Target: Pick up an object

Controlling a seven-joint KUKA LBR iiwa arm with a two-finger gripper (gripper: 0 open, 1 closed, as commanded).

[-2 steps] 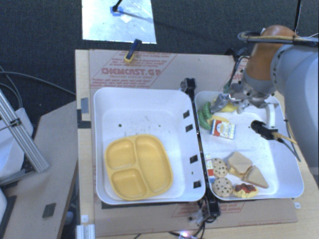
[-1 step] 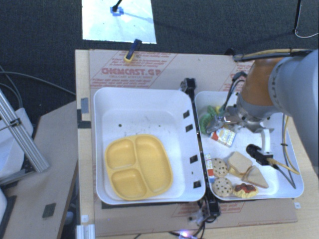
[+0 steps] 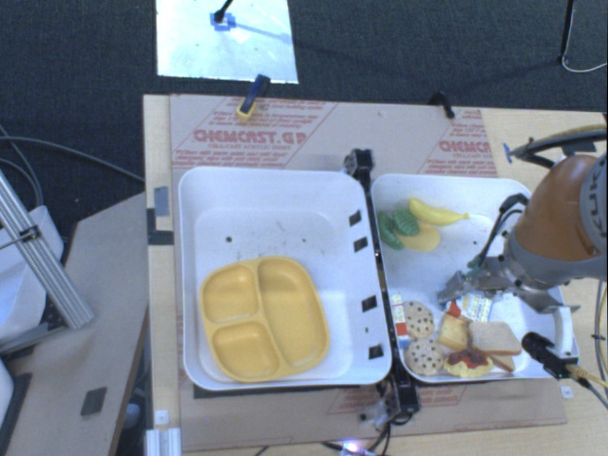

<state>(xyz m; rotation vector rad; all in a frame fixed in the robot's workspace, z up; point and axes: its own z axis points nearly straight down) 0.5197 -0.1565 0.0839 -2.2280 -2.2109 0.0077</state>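
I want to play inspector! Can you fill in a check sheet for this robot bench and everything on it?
Surface: bench under a printed sheet, bearing a left bin and a right bin.
Job's things: right bin holds a banana, green piece, cookies, bread and more toy food.
Clutter: yellow tray in the left bin; small blue-and-yellow tool on the bench's far edge.
Grippers: gripper low in the right bin, over the toy food; grip cannot be judged.
Cables: wires on the left, a thin one at top right.
Surroundings: dark carpet, pale square on it.
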